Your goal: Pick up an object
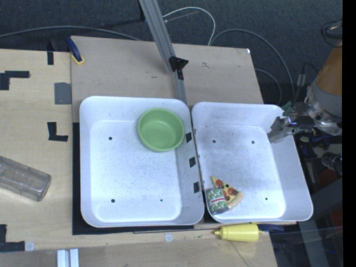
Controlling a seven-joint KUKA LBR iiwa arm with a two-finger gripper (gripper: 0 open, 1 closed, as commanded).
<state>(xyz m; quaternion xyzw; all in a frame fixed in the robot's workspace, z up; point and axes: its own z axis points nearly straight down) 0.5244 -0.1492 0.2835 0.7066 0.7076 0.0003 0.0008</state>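
The right bin point(289, 166) had lots of bare floor. A pizza toy point(223, 195) lay at its near left corner, touching the left wall. A green bowl point(161, 129) sat in the left bin point(94, 166), by the far wall and close to the right wall. A yellow bottle point(240, 233) lay on the table point(122, 65), just past the right bin's near edge. A clear tube point(22, 178) lay at the table's left side. The hand point(280, 128) was over the right bin's far right corner. I could not tell how far open it was. The arm point(328, 88) came in from the right.
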